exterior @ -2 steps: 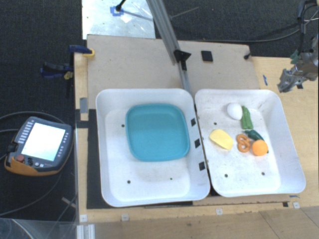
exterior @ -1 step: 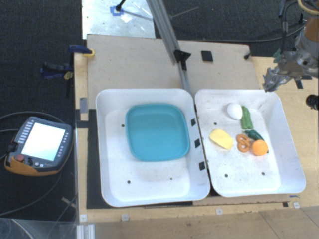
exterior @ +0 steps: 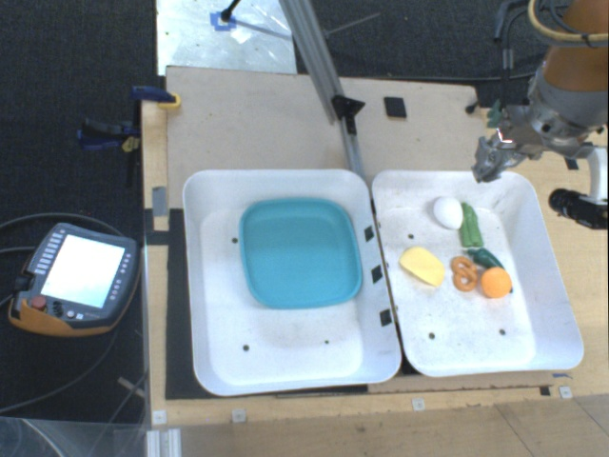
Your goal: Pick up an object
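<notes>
A: Looking down on the table now, two white bins side by side. The left bin carries a teal tray, lying flat in the middle.

B: And the right bin has all the small stuff. A white egg toward the far side, a green pod just beside it on the right.

A: Nearer us, a yellow wedge, then a brown pretzel touching an orange ball. There's a dark green piece tucked just behind the ball.

B: Where's the arm?

A: In from the right, orange band up top. The gripper hangs over the far rim of the right bin, well apart from the egg, nothing under it but the bin edge.

B: Jaws spread or pressed together?

A: Cannot tell from this angle; too small and dark. Nothing visible between them.

B: Off to the left, a pendant with a lit screen on the dark floor.
</notes>
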